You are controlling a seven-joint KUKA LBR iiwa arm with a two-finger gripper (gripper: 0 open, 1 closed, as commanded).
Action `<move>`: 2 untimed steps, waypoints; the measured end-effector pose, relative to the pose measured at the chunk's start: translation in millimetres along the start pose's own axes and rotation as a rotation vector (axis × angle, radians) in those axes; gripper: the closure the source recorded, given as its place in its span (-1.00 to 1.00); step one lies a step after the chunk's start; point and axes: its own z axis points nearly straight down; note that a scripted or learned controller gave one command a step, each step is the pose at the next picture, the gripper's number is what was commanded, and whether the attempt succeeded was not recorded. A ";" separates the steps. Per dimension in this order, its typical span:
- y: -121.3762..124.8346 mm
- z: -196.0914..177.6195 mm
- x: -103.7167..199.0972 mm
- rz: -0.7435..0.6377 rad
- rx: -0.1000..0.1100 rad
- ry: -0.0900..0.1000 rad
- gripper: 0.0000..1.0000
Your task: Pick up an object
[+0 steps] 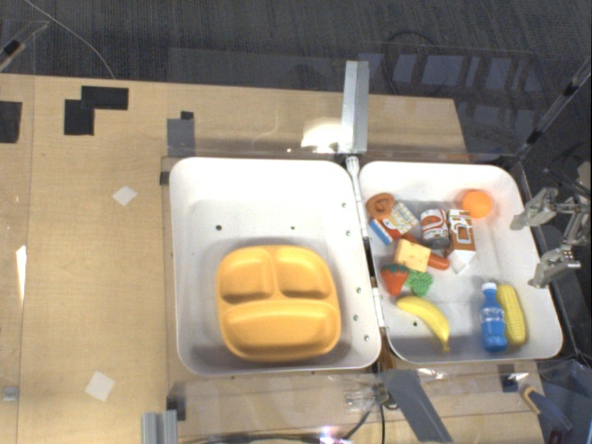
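Two shallow white bins sit side by side on the wooden tabletop (83,276), split by a thin metal divider so that one can supply things and the other take them. The left bin (194,192) carries a yellow sectioned tray (277,299), lying flat and square to the walls. The right bin (546,336) holds a loose heap of toy food: a banana (425,319) near the front, a blue bottle (493,317) touching a corn cob (511,313), an orange ball (476,203) towards the back, and small packets clustered in the middle. Any of these could be the object to pick; the banana and the ball lie freest of their neighbours. At the right edge, just outside the right bin's wall, the gripper (553,239) shows as pale metal parts; whether it is wide or narrow I cannot tell, and nothing is seen within it.
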 end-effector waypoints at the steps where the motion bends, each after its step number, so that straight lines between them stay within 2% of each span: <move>1: 46.4 165.7 5.2 0.108 -0.004 0.011 -1.00; 2: 83.4 192.1 -64.3 0.446 -0.003 -0.006 -1.00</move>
